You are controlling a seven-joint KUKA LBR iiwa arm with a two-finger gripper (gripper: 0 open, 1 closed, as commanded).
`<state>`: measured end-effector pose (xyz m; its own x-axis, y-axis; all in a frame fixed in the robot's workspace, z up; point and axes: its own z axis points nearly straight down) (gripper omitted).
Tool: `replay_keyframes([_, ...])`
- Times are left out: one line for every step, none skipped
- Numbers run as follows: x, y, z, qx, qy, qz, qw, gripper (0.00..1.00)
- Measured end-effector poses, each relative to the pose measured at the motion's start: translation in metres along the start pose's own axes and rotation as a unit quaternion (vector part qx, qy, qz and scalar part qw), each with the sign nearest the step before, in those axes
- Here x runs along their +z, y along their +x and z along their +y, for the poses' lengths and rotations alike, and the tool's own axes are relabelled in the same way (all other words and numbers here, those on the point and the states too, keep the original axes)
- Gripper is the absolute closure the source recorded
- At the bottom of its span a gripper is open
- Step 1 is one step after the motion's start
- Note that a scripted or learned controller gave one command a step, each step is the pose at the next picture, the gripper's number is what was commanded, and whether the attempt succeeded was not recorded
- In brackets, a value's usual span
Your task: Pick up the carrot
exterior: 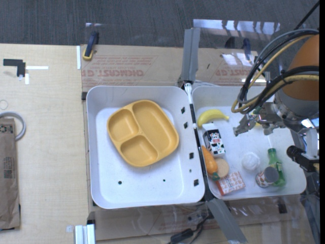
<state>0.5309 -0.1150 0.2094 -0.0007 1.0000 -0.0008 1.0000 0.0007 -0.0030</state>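
You can log the pick as not yet done: the short orange carrot point(208, 159) lies in the right-hand shallow white bin point(299, 184), tight against that bin's left wall and toward its near side, with nothing lifting it. Going left to right, the left-hand shallow white bin point(101, 187) holds a yellow plastic plate with three compartments point(142, 132), well apart from the carrot and no obstacle. In the right bin, a yellow banana point(213, 116) lies at the far left; nearer you from it stands a small black-and-white carton point(215, 142), just beside the carrot's far end. A round tan piece point(223, 168) touches the carrot's near right side, and a red-and-white packet point(232, 182) lies just beyond that. Further right you have a clear crumpled plastic lump point(250, 161), a round tin point(266, 177) and a green bottle point(274, 165). The two-finger gripper point(250, 124) hangs over the middle of the right bin, well right of and farther back than the carrot; you cannot tell from this view how its claw stands, the tips being too small and cluttered. What is left, by my judgement: travel left and nearer, descend, close, lift. The bin wall, carton and tan piece crowd the carrot, so finger room looks tight.
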Motion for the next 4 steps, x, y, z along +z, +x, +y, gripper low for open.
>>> replay_keyframes([0.042,0.016,-0.037,-0.326,-0.001,0.000,0.9455,0.00])
replay_keyframes([0.048,0.012,-0.053,-0.344,-0.001,0.000,0.9390,0.00])
replay_keyframes([0.118,0.007,0.011,-0.462,-0.002,-0.001,0.8870,0.00])
replay_keyframes([0.109,0.005,0.012,-0.459,-0.003,-0.001,0.8882,1.00])
